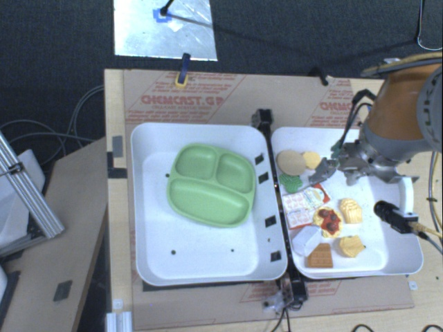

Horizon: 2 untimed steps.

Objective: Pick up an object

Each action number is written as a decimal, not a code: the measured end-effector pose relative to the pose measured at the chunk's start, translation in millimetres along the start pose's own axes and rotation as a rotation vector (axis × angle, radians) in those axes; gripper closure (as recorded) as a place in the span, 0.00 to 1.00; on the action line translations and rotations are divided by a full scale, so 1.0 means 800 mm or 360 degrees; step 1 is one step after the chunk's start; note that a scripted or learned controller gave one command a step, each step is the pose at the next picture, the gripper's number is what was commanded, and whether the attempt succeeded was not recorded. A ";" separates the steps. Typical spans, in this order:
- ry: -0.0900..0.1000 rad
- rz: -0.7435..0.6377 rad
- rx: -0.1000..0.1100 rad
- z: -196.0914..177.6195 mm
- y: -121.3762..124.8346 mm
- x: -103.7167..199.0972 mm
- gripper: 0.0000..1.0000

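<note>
1. Bench (208, 95): from my remote station I see a brown board with red lettering, carrying two shallow white bins side by side.
2. Left bin (149, 206): it holds a green divided plate (211, 185) with three compartments, lying flat near the bin's middle.
3. Right bin (398, 254): it holds the small toy food items that I count as the candidates for picking.
4. Tan round piece (291, 162): near the bin's far left corner, with a small yellow piece (312, 159) just beside it on the right.
5. Green piece (291, 182): just below the tan round piece, against the left wall of the right bin.
6. Printed card (302, 205): white with red marks, lying flat left of the bin's middle.
7. Red and yellow piece (327, 219): just beside the card, with a pale yellow piece (351, 211) close on its right.
8. White flat piece (305, 239), orange-brown wedge (320, 256) and yellow lump (351, 246): grouped along the near side of the right bin.
9. Arm (401, 109): grey with an orange band, reaching in from the right over the right bin.
10. Hand (324, 171): low over the bin's far left part, just right of the yellow piece and above the card; I cannot tell whether it is spread or pressed together, and I see nothing between its tips.
</note>
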<state>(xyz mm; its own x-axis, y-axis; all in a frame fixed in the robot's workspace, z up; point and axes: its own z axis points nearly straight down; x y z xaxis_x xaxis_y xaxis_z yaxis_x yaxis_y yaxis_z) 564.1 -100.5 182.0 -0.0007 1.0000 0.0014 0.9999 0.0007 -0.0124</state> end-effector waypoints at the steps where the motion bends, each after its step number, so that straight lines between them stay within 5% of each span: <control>1: -0.0002 -0.0004 -0.0022 -0.009 0.004 0.000 0.00; 2: -0.0001 0.0000 -0.0016 0.066 -0.004 -0.002 0.00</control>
<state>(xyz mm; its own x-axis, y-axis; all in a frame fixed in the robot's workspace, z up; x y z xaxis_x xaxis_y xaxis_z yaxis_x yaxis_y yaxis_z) 560.4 -101.7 129.4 -0.0010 1.0000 0.0008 1.0000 0.0010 -0.0024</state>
